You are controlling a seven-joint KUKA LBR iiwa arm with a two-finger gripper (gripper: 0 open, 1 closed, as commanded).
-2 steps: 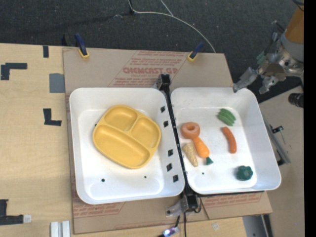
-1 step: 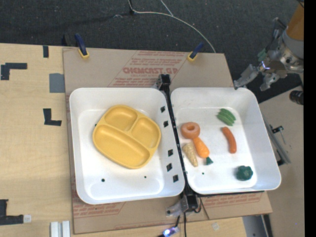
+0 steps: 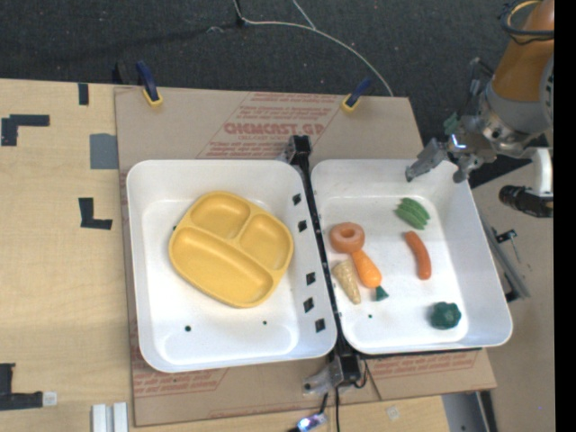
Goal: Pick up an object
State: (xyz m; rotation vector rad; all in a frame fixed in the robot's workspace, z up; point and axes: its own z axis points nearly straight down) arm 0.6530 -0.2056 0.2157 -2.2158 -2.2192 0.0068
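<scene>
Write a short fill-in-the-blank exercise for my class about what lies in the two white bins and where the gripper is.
1. The yellow divided plate lies in the ____ bin.
2. The orange ring touches the ____.
3. The gripper hangs over the right bin's ____ corner.
4. The dark green piece lies nearest the bin's ____ edge.

Missing words: left; carrot; far right; near

Position: fixed above the bench (image 3: 54,241) — high, looking down.
Angle: slanted, far edge at top.
Range: wide — left bin (image 3: 144,268) and right bin (image 3: 481,268) both whole.
Arm side: right.
</scene>
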